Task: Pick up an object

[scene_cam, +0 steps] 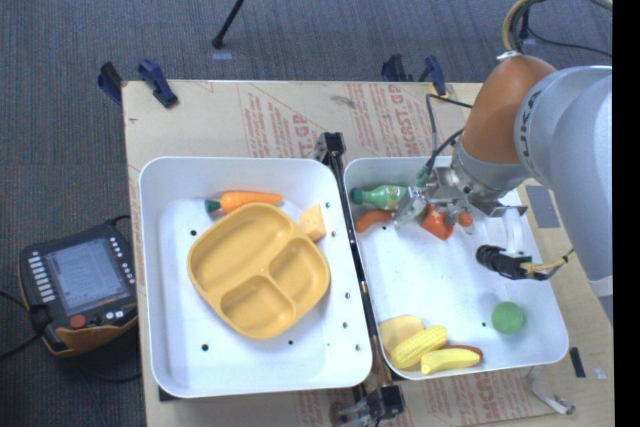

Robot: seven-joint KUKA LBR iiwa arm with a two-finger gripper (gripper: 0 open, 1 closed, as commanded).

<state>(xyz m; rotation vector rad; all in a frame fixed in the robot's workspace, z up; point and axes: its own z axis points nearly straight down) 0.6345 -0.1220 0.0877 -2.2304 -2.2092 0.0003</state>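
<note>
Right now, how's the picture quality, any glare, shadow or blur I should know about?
In the camera view, light is even and soft; the white bins look bright but keep their detail. The yellow tray casts a faint shadow. The image is slightly soft overall, and the small items under the gripper blur together, so its fingers are hard to read.

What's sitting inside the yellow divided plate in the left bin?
Nothing sits in the yellow divided plastic plate; its three compartments show bare. An orange toy carrot and a yellow wedge lie just outside its far rim. Whatever is beneath the plate is covered.
</note>
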